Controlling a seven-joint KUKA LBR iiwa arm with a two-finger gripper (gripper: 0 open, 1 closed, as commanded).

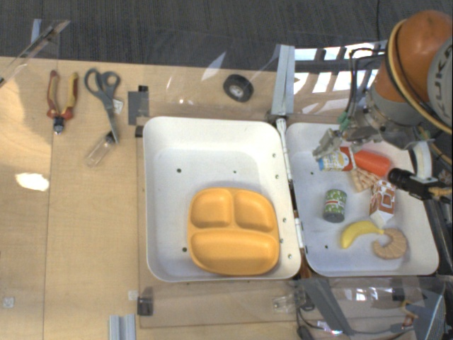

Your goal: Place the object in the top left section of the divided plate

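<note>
Wooden surface (pixel 71 211), light tan, with dark carpet-like floor (pixel 177 6) along 12 o'clock. Two white bins side by side: left bin (pixel 170 154) near centre, right bin (pixel 425 261) at 3 o'clock. On the bare surface at 10 o'clock: red-handled pliers (pixel 59 99), grey scissors (pixel 106 98). Black tape roll (pixel 238 87) at 12 o'clock, just past the left bin's far edge.

Divided plate (pixel 233 230), orange-yellow, sits in the left bin toward 6 o'clock; long axis runs 9-to-3, two small sections on the 12 o'clock side, one wide section on the 6 o'clock side. Top left section holds nothing.

Right bin holds the loose items: carton (pixel 334 160), orange-red object (pixel 373 163), green can (pixel 335 205) upright, small red-white box (pixel 383 201), banana (pixel 361 232) with long axis roughly 8-to-2, tan curved piece (pixel 391 244) just beside the banana at 4 o'clock.

Arm comes in at 2 o'clock, orange band visible. Gripper (pixel 338 139) sits over the far end of the right bin, by the carton; jaws too cluttered to read, cannot tell if spread or closed, or holding anything.
</note>
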